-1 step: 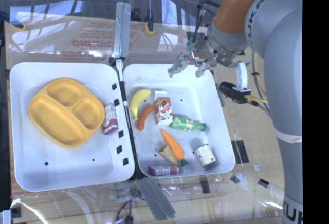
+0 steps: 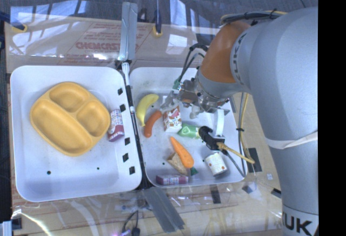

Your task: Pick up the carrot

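Gripper [image 2: 183, 102] hangs low in the upper half of the right bin [image 2: 155, 156], just above a small red-and-white carton [image 2: 173, 119]. Spread or clenched? Can't tell from this angle, the wrist hardware hides the business end. Nothing orange shows up there, so I judge nothing has been lifted.

Moving outward: a banana [image 2: 145, 106] sits just to the camera's left of the carton, with an orange-red sausage [image 2: 152, 123] lying right below it. Careful, that one could be mistaken for the target. A small green item [image 2: 189, 131] rests just on the other side of the carton.

Now the prize: the carrot [image 2: 182, 152] lies flat on the bin floor, slanted, below the green item and nearer the camera than the gripper. Its lower end is close against a tan wedge [image 2: 176, 164], and I can't say whether they touch. A white cup [image 2: 216, 163] lies near on the camera's right, and a pink bar [image 2: 172, 179] runs along the near wall.

Over in the left bin [image 2: 32, 175], a yellow divided plate [image 2: 69, 117] and a small can [image 2: 115, 125] sit out of play.

So, the score: the carrot is not yet grasped and not yet off the floor. In my reading everything is left to do: shift toward the camera, line up across the carrot's narrow body, descend, close, lift. The crowding at its lower end suggests the upper half is the cleaner place to grip.
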`<state>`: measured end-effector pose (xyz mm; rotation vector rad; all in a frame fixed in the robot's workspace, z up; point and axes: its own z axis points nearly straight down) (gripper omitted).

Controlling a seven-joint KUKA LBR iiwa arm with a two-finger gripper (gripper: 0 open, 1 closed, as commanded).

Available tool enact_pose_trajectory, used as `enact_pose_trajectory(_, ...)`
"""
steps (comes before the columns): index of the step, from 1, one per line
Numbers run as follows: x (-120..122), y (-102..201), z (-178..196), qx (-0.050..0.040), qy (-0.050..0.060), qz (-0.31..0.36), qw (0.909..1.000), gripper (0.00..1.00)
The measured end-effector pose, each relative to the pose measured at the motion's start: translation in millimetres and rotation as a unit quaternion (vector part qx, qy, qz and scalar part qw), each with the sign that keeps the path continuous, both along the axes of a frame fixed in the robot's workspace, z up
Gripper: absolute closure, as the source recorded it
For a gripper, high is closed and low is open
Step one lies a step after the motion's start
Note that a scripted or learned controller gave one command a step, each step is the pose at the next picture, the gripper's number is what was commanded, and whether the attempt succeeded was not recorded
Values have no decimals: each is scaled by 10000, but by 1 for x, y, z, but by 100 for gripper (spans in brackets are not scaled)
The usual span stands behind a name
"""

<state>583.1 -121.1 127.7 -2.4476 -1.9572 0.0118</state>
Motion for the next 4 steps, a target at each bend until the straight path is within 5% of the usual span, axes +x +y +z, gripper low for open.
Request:
enact_pose_trajectory(1, -61, -11, -7, -2, -86, -35, 10000, 0)
enact_pose_trajectory(2, -106, -50, -38, 9, -31, -86, 10000, 0)
enact_pose_trajectory(3, -105, -50, -32, 14, -9, -53, 10000, 100)
enact_pose_trajectory(4, -58, -84, 61, 13, -29, 1946, 9809, 100)
